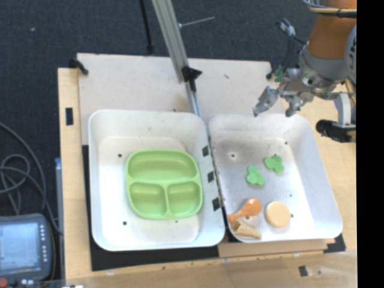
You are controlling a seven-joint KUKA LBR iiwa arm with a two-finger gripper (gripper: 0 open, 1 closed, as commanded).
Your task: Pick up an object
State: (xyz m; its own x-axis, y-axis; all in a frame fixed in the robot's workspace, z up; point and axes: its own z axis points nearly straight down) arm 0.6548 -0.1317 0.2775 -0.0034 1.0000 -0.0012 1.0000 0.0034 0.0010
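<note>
Two-finger metal gripper (277,105) spread, nothing between fingers, above far rim of right shallow white bin (312,138); inside that bin: two green leafy pieces (264,170) mid-floor, round tan biscuit (278,214) near front rim

Green three-compartment plate (163,183): lies in the white bin (102,161) farther from the gripper (276,108). Aluminium post (171,32): beyond that bin, well apart from the gripper. Monitor (23,245): farthest off.
</note>
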